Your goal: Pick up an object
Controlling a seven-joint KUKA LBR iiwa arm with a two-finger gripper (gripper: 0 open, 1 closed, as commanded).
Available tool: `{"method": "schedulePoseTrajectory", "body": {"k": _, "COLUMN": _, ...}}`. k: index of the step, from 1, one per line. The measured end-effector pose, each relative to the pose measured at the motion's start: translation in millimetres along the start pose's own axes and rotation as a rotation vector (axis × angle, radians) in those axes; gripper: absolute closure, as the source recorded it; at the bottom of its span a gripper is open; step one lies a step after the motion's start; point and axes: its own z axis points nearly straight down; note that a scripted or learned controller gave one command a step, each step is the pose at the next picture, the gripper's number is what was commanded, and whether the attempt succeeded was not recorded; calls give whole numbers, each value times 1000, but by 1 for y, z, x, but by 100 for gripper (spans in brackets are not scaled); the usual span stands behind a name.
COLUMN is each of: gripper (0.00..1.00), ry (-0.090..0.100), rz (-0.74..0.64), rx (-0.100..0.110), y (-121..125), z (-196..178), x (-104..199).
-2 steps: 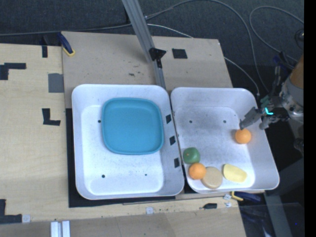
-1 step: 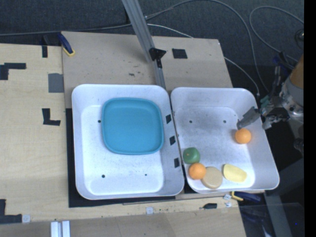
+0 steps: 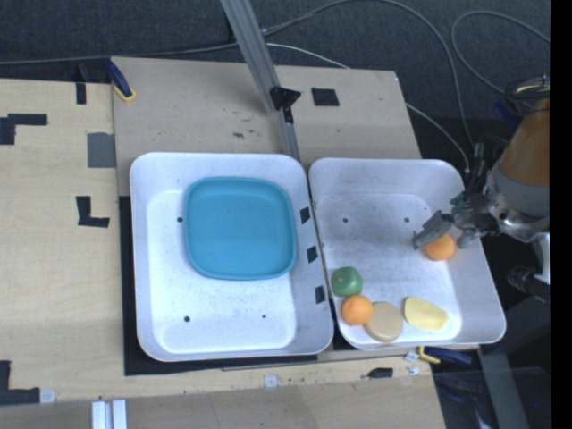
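Note:
My gripper (image 3: 444, 238) reaches in from the right over the right bin (image 3: 375, 186), near its right wall. A small orange ball (image 3: 440, 248) sits between its two dark fingers, and the gripper is shut on it. Along the bin's front lie a green fruit (image 3: 347, 281), a second orange ball (image 3: 357, 310), a beige round piece (image 3: 385, 321) and a yellow piece (image 3: 424, 313). These four lie close together, well below and left of the gripper.
The left bin (image 3: 161, 266) holds a blue square plate (image 3: 239, 227). A metal pole (image 3: 259, 52) slants up from between the bins at the back. Cables run across the dark floor at the upper right.

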Motion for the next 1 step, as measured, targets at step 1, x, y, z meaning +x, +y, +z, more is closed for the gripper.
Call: {"method": "schedulePoseTrajectory", "body": {"k": 1, "gripper": 0, "ry": 0, "rz": 0, "rx": -1, "y": 8, "z": 50, "x": -3}}
